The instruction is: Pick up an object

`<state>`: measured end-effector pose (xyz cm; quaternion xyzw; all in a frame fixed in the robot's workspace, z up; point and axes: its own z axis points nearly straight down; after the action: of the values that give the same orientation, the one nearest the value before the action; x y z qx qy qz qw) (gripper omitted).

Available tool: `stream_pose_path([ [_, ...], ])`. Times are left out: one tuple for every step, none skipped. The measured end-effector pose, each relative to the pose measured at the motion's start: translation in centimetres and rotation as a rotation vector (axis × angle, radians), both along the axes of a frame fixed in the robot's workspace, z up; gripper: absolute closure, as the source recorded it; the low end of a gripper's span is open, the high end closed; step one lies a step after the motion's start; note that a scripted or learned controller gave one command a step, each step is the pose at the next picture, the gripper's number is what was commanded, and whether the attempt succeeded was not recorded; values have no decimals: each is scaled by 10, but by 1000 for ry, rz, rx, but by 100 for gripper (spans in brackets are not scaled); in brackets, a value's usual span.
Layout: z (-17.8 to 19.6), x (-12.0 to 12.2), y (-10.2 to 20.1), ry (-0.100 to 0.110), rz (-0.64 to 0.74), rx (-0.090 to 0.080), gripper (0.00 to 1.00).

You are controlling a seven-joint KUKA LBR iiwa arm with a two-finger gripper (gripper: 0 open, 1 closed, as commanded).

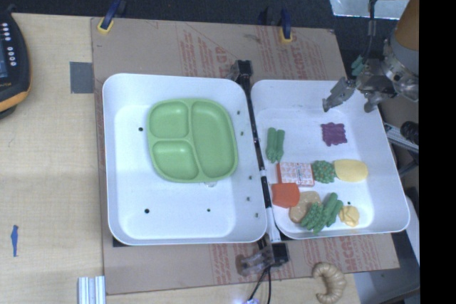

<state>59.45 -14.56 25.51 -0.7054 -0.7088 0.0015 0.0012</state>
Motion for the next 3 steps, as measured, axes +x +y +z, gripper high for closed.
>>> stream_pose_path([
  [-75, 22, -49, 7, -3, -1, 0],
  [-145, 26, -67, 7, -2, 0, 0],
  [-164, 10, -45, 4, 1, 2, 0],
])
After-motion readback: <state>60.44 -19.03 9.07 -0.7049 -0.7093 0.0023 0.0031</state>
